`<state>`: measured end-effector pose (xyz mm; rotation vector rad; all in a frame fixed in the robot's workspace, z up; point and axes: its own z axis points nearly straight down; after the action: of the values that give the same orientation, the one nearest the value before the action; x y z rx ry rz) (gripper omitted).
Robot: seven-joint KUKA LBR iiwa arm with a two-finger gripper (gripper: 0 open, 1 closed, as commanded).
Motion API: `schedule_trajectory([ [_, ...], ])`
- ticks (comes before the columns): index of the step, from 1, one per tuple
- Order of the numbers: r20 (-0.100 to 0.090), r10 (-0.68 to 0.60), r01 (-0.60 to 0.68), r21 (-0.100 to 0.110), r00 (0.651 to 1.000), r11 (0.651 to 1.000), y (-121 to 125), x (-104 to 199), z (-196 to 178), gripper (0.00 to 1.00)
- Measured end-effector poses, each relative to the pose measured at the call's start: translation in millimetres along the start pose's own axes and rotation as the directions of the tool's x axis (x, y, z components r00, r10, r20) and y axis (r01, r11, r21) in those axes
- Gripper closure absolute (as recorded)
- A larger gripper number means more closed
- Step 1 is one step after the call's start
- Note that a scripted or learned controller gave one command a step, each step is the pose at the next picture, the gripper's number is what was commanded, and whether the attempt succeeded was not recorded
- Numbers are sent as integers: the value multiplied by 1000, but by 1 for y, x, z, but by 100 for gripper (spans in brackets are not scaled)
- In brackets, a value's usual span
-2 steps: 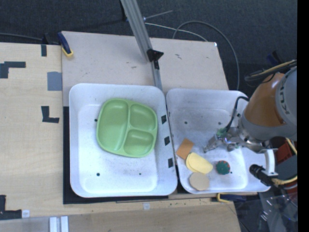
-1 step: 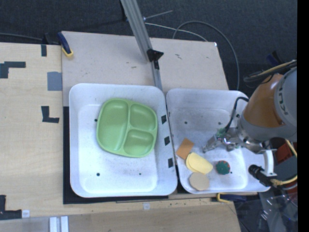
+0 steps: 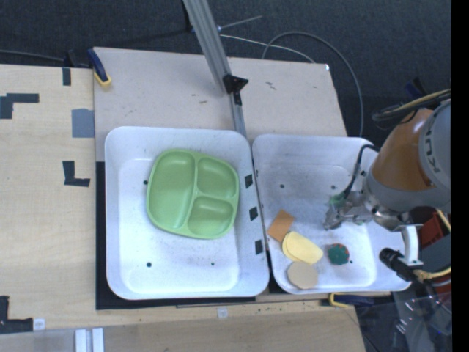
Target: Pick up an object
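Note:
The right bin (image 3: pixel 308 160) holds an orange flat piece (image 3: pixel 280 225), a yellow oval piece (image 3: pixel 301 247), a tan round piece (image 3: pixel 302 275) and a small dark green round object (image 3: pixel 338 254), all near its front. My gripper (image 3: pixel 338 215) reaches in from the right and hangs low over the bin's middle right, just above and behind the green object. A bit of green shows by the gripper tip, but I cannot tell what it is. The arm's grey and orange wrist (image 3: pixel 403 160) covers the bin's right edge.
The left bin (image 3: pixel 124 270) holds a light green divided plate (image 3: pixel 193 193). A metal rail (image 3: pixel 212 42) slants down from the top to the gap between the bins. Cables (image 3: pixel 352 72) run behind the right bin.

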<state>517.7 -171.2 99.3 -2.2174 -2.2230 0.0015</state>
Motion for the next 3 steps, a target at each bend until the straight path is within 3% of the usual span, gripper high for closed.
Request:
schedule_trajectory([
  [3,2,1,-1,-5,1000,1000,-8,-2,-129,100],
])
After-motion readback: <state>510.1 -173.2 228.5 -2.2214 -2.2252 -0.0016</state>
